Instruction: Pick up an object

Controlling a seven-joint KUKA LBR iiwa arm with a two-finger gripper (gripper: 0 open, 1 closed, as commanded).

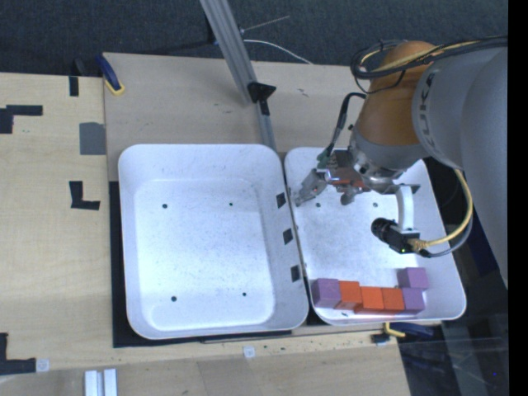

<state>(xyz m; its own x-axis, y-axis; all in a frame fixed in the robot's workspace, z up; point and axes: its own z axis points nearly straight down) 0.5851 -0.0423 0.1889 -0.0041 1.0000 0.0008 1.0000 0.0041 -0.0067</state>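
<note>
to the gripper's left lies the left bin, white and bare. the gripper hangs over the right bin near its inner wall, nothing seen between its fingers; how wide they stand i cannot tell. the purple and orange blocks lie well below it, so picking is not yet done.

Robotics lab: taped bench, white bins.

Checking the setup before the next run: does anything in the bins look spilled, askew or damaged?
Nothing stands out. The blocks sit bunched along the right bin's near wall, none spilled; the gripper is over that bin's far left corner.
</note>
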